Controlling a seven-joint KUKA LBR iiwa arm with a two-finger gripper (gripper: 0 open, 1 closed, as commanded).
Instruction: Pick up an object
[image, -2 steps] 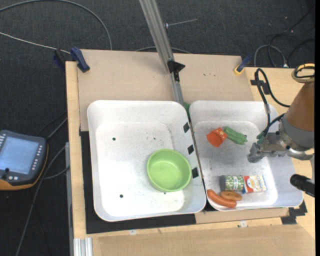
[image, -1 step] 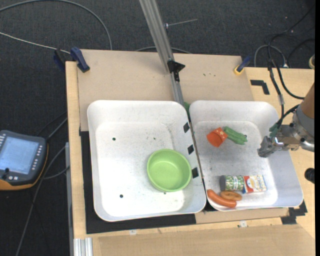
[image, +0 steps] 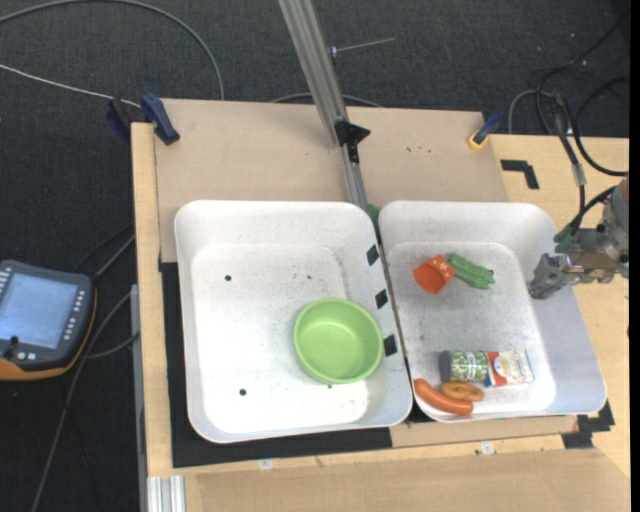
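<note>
My gripper (image: 548, 277) hangs over the right rim of the right bin (image: 570, 340), with the arm entering from the right edge. Nothing shows in its grasp. In the right bin lie a small orange-red cup (image: 433, 275) touching a green pepper-like piece (image: 471, 271) near the back. A small package with a green and red label (image: 486, 367) lies near the front, and beside it an orange-red sausage shape (image: 444, 397) rests against the front rim. A light green bowl (image: 338, 341) sits in the left bin (image: 230, 300), near its right front part.
A slanted metal pole (image: 325, 85) comes down to the gap between the bins. Blue clamps (image: 160, 118) sit at the bench's back corners. A handheld pendant (image: 40, 318) lies off the bench at left. Cables run at the upper right.
</note>
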